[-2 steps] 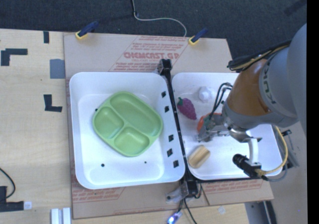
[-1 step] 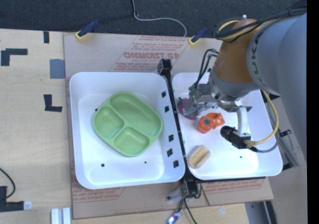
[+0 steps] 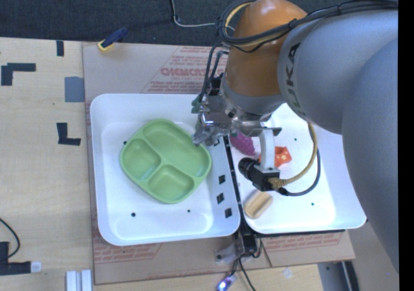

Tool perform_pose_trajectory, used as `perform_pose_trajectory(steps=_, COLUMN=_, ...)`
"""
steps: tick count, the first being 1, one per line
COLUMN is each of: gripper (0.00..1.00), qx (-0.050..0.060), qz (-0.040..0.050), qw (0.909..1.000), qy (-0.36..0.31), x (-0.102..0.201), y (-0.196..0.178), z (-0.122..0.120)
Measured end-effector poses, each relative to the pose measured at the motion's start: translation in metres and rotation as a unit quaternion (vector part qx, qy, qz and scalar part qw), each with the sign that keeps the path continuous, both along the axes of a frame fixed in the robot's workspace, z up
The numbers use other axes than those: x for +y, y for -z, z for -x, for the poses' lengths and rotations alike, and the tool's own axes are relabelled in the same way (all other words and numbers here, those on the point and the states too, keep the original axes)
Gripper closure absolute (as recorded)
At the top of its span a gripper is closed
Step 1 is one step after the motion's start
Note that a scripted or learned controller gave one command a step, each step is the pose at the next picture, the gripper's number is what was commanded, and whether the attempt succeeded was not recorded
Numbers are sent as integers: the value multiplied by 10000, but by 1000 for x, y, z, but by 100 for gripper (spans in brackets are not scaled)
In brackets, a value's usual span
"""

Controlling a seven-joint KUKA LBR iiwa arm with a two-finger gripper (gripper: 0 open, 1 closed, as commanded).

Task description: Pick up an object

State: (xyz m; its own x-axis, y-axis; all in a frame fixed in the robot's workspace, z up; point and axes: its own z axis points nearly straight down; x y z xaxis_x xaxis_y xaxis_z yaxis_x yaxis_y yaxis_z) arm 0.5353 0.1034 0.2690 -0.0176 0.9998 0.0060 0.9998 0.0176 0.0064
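The arm reaches in low over the divide between the two bins, and its jaws (image 3: 208, 129) sit at the right rim of the green plate (image 3: 166, 161), which lies flat in the left bin (image 3: 107, 154). Whether they are released or clenched, I cannot tell. Nothing looks lifted yet, so the pick seems barely begun. A pink thing (image 3: 244, 143), an orange piece (image 3: 282, 156) and a tan block (image 3: 257, 204) lie in the right bin (image 3: 323, 212).
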Motion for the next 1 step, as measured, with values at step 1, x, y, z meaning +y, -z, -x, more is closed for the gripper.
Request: perform_pose_trajectory(steps=1, gripper=100, qx=-6, qz=19, qw=10000, qy=80, x=-29, y=-104, z=44)
